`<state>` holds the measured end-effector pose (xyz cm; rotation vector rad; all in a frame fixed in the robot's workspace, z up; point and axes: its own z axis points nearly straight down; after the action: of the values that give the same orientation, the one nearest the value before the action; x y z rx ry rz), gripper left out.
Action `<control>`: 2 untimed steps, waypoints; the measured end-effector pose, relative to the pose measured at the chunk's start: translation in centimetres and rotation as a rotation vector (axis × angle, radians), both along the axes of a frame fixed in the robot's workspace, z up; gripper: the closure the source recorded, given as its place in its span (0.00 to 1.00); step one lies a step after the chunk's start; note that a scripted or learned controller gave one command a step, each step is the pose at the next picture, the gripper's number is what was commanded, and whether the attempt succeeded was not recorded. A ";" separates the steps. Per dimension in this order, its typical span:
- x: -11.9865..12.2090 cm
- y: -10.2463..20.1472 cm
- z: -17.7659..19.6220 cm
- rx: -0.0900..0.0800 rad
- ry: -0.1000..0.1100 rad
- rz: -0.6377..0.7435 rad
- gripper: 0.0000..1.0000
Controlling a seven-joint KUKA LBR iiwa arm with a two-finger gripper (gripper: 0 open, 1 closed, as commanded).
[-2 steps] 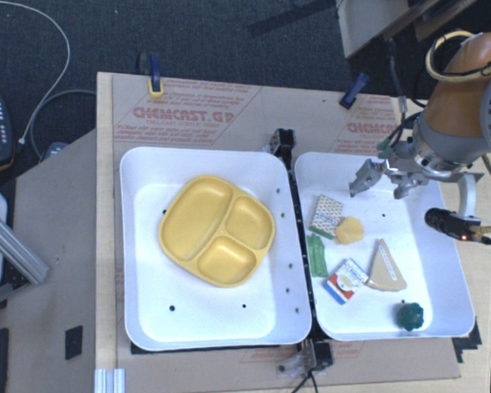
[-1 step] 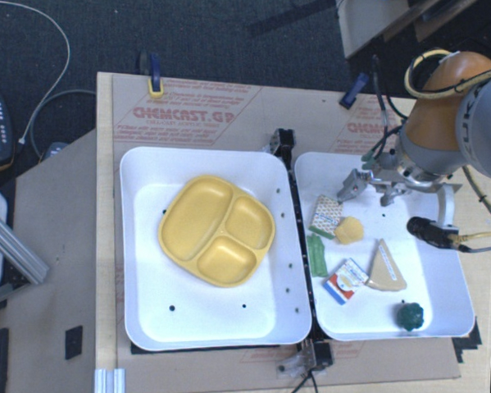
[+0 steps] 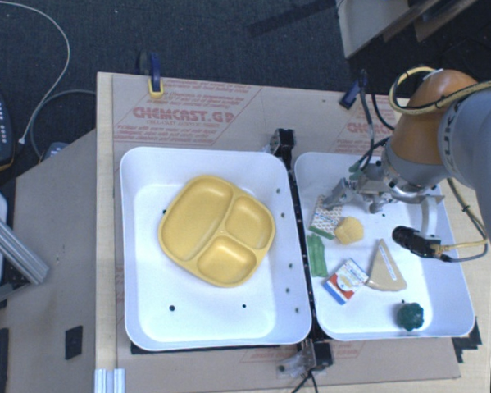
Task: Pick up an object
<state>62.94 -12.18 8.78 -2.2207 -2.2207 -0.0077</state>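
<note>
Cardboard-topped desk point(image 3: 104, 225), left white bin point(image 3: 136, 251) holding a yellow divided plate point(image 3: 217, 229), right white bin point(image 3: 445, 301) with the grey arm's claw point(image 3: 362, 194) low over its upper part, finger state impossible to tell, tan wedge point(image 3: 385, 269), yellow lump point(image 3: 349, 231) just below the claw, small green ball point(image 3: 410, 315).

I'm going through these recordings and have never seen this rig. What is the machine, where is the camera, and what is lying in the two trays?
A single camera looks down at a slant on a bench. The grey robot arm with an orange band reaches in from the right; its gripper hangs over the right bin. That bin holds a yellow lump, a patterned packet, a green stick, a red, white and blue packet, a tan wedge and a dark green ball. The left bin holds a yellow divided plate. Nothing visibly sits between the fingers.
</note>
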 end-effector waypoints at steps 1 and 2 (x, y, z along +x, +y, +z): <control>0.3 0.1 1.6 -0.001 -0.012 0.001 1.00; 0.7 -0.8 7.4 -0.006 -0.002 0.000 1.00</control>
<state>63.65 -13.02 16.19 -2.2247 -2.2254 -0.0036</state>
